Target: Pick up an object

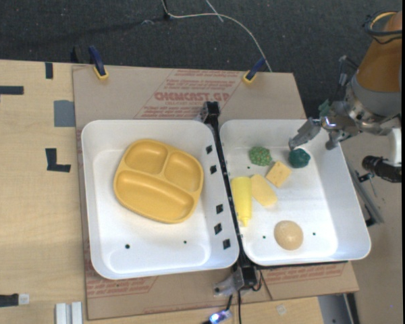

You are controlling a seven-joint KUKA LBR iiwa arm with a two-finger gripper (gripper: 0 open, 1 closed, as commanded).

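The right bin (337,201) holds several small items: a bumpy green piece (260,155), a dark teal round piece (299,158), a yellow wedge (279,173), a long yellow piece (241,200), a pale yellow piece (263,191) and a tan ball (288,235). My gripper (318,139) hangs over the bin's upper right corner, just above the teal piece. Its fingers (302,138) are spread, so it is open with nothing between them.
A yellow divided plate (158,179) lies in the left bin (98,235). A black divider (219,181) runs between the two bins. Both stand on a cardboard sheet (182,93) clamped at the back. The arm's grey and orange body (378,66) rises at the right.
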